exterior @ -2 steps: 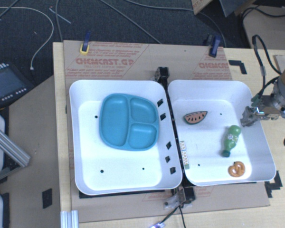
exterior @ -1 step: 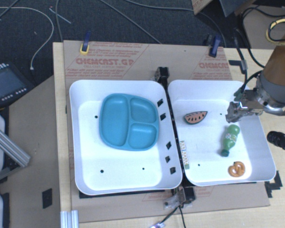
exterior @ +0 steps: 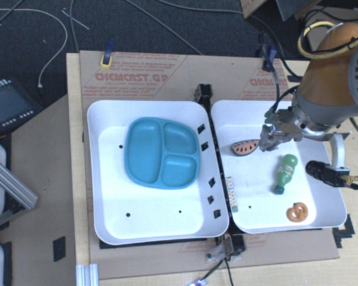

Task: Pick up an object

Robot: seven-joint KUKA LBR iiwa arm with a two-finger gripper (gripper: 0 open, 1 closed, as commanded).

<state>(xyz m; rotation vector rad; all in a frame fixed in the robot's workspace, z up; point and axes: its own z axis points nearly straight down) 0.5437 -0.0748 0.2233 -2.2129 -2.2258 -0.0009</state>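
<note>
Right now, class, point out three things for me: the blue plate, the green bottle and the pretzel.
Blue plate [exterior: 162, 152]: camera view, point on the divider ridges at its middle.
Green bottle [exterior: 284, 171]: camera view, point on the bottle's body.
Pretzel [exterior: 298, 211]: camera view, point on its middle twist.

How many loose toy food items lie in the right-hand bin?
3. A watermelon slice lies near the bin's left wall, beside the gripper; a green bottle lies mid-bin; a pretzel sits near the front edge. The arm may hide more.
</note>
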